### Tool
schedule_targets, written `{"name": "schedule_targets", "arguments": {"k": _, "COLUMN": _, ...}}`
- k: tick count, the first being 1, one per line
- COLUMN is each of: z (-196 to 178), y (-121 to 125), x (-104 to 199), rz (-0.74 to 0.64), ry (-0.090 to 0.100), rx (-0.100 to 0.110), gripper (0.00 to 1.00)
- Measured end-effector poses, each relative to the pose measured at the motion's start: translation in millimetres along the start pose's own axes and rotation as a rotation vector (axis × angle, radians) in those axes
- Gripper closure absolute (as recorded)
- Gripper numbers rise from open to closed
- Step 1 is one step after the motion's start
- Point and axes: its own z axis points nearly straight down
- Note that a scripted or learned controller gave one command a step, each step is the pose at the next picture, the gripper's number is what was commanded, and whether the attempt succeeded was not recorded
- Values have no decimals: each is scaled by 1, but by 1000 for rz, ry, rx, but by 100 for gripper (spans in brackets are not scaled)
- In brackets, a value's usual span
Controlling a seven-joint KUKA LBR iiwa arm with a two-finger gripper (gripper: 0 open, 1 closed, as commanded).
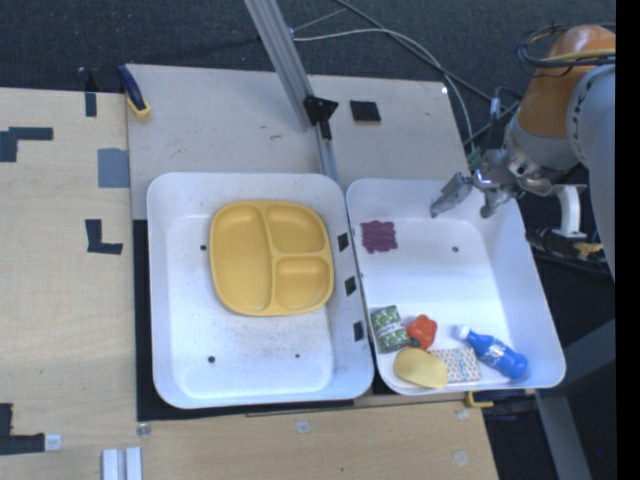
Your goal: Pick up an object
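My gripper (468,202) hangs over the far right corner of the right bin (520,278), fingers spread apart with nothing between them. Well away from it, along the bin's near edge, lie a blue bottle (497,355), a yellow lemon-shaped piece (420,368), a small red and orange object (423,330), a green patterned packet (388,326) and a flat speckled card (460,365). A purple scrap (378,235) lies by itself near the bin's far left corner.
The left bin (180,298) holds a yellow divided plate (272,258). A slanted metal pole (285,53) rises behind the bins. Cables (400,38) run across the dark floor at the back. Open white floor lies in the middle of the right bin.
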Motion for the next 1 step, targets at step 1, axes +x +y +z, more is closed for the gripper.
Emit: {"name": "schedule_targets", "arguments": {"k": 1, "z": 65, "y": -1, "x": 2, "rz": 0, "ry": 0, "rx": 0, "gripper": 0}}
